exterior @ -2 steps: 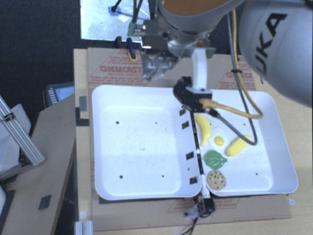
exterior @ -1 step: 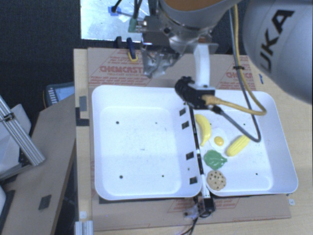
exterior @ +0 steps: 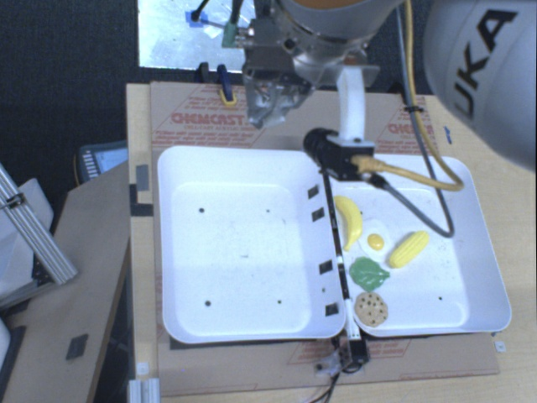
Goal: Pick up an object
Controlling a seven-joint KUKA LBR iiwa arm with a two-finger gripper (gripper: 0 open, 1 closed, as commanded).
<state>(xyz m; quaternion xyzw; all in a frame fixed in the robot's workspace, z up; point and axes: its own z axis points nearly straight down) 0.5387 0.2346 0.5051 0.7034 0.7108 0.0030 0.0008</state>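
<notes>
the gripper (exterior: 270,107) hung high above the bench, over the cardboard strip just behind the back rim of the left bin (exterior: 243,246), and nothing was between its metal parts. whether it was parted or closed could not be told from this slant; the end of it read as a bright blur.

every candidate lay in the right bin (exterior: 470,225), crowded against the divider side. a banana (exterior: 350,218) sat nearest the back, its long axis running roughly front to back along the divider with a slight curve. just in front of it was a fried egg (exterior: 374,240), and beside that an ear of corn (exterior: 409,248), tilted so its long axis ran from near-left up to far-right. a green leaf (exterior: 368,272) and a round cookie (exterior: 371,308) followed toward the front rim, the cookie close to the corner.

so the things lay forward and to the right of the gripper, across the divider, and well below it. the banana looked the nearest pick; a grasp would probably want to close across its narrow width, not along its length. the yellow cable (exterior: 419,177) draped over the bin's back part, near the banana's far end, seemed a possible snag.
</notes>
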